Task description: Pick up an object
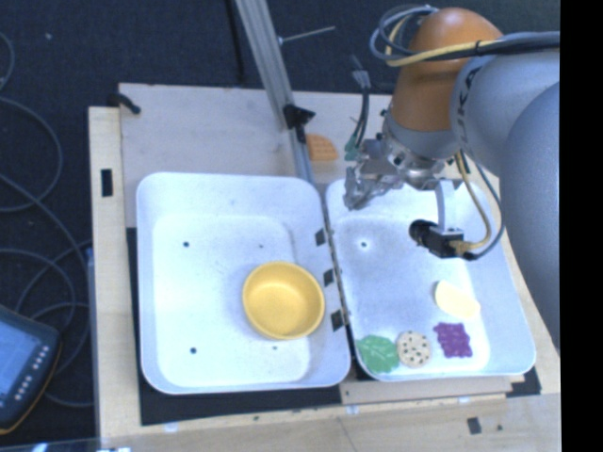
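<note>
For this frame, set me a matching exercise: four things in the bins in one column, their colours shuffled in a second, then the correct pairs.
Things:
1. bowl in the left bin
2. bumpy item near the right bin's front edge
3. round item at the right bin's front left corner
4. speckled cookie

Colours:
A. green
B. tan with dark spots
C. yellow
D. purple

Pairs: 1-C, 2-D, 3-A, 4-B

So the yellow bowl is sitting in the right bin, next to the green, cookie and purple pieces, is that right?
Not quite. The camera view shows the yellow bowl in the left bin. The green piece, cookie and purple piece do lie in the right bin.
</note>
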Robot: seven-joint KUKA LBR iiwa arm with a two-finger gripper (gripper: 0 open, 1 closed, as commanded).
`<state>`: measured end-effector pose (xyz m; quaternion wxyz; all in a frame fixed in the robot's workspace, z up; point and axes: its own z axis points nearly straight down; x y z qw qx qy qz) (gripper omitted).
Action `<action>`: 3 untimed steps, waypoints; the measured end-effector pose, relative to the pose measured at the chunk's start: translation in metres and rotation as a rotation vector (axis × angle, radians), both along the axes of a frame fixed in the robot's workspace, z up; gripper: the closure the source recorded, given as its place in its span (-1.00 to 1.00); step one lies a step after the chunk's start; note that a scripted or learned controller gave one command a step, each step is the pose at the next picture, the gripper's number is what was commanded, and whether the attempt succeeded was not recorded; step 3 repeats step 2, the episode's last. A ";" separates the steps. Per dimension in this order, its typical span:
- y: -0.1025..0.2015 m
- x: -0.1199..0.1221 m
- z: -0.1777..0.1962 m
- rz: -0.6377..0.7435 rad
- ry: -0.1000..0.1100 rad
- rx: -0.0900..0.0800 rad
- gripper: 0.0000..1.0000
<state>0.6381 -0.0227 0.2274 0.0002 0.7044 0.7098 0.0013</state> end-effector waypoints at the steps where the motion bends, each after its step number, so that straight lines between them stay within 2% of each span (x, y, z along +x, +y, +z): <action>1: 0.052 0.006 0.015 0.000 0.000 0.000 1.00; 2: 0.108 0.001 0.014 0.000 0.001 0.000 1.00; 3: 0.108 0.001 0.014 0.000 0.001 0.000 1.00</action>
